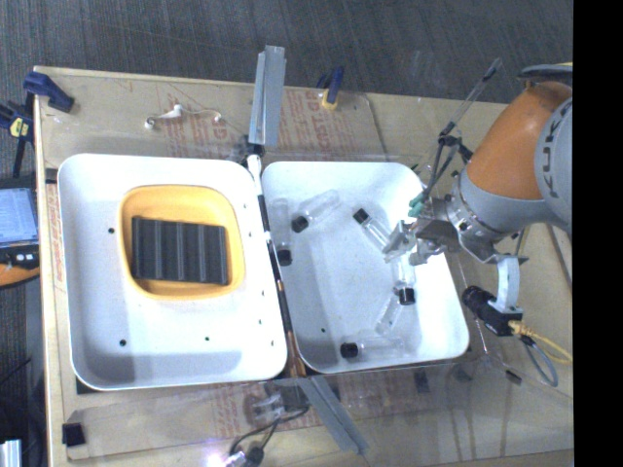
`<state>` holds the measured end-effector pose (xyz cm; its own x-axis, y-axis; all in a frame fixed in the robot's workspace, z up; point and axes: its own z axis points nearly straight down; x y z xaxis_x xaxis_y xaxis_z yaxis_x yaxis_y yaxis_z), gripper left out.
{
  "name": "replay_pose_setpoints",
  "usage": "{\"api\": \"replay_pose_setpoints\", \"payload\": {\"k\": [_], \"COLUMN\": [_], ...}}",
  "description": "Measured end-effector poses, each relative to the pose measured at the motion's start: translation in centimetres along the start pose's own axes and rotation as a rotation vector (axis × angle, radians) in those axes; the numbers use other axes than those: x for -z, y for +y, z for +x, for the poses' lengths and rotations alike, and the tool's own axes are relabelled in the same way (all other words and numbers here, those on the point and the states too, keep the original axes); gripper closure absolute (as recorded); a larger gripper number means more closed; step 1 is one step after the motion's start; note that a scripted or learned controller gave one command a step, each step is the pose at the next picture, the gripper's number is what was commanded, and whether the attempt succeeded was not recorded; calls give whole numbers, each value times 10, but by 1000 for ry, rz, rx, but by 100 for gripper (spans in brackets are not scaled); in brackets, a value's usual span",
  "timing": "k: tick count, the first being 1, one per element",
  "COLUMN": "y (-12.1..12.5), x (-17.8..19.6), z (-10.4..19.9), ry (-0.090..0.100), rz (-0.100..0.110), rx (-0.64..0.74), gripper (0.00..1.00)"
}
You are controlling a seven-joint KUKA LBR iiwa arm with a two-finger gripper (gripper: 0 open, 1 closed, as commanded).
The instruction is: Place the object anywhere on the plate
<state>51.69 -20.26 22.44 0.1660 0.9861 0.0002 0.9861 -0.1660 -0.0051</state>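
Pick step, I judge. Two-finger gripper (407, 244) over right white bin (321, 178), by clear plastic vials w/ black caps (370, 230); jaw state unreadable. Yellow plate w/ dark slatted insert (180, 200) in left bin. Next: secure vial, carry left.

Partial letters "KU" in dark type on the grey arm (557, 163), faint reddish print on the bench (302, 115) illegible

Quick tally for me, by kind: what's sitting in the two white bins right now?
Clear vials with black caps, right bin: 5, at
Yellow plate, left bin: 1
Dark ribbed block on the plate: 1
Total: 7
The hand hangs over the right bin.
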Motion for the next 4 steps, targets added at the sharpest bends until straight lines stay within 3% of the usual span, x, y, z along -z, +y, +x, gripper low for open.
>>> {"api": "replay_pose_setpoints", "payload": {"k": [1,2,3,4], "y": [71,87,77,77], "x": [16,-33,-32,-32], "z": [66,150,226,225], "ry": [1,1,-1,-1], "rz": [-2,0,2,2], "rx": [55,212,393,393], "gripper": [100,100,100,0]}}
